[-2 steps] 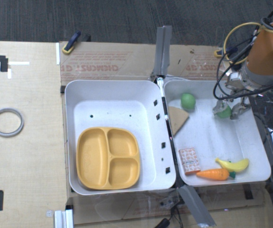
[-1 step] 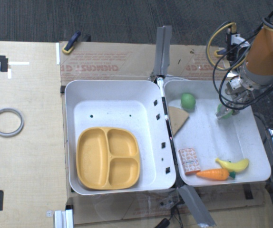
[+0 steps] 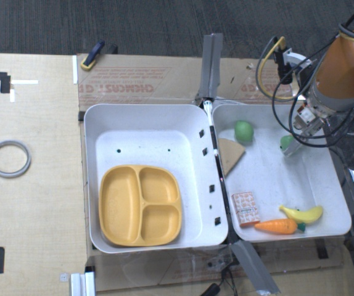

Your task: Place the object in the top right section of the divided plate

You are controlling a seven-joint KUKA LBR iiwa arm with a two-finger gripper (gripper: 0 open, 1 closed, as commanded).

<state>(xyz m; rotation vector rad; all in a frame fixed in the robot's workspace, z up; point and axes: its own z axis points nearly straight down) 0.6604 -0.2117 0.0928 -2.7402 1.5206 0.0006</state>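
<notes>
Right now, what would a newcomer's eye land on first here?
Likely the yellow divided plate in the left bin, its sections bare. Next, the toys in the right bin: a green ball near the back, a carrot and banana at the front edge, a small printed box beside them. The arm's orange band hangs over that bin's far right corner.
</notes>
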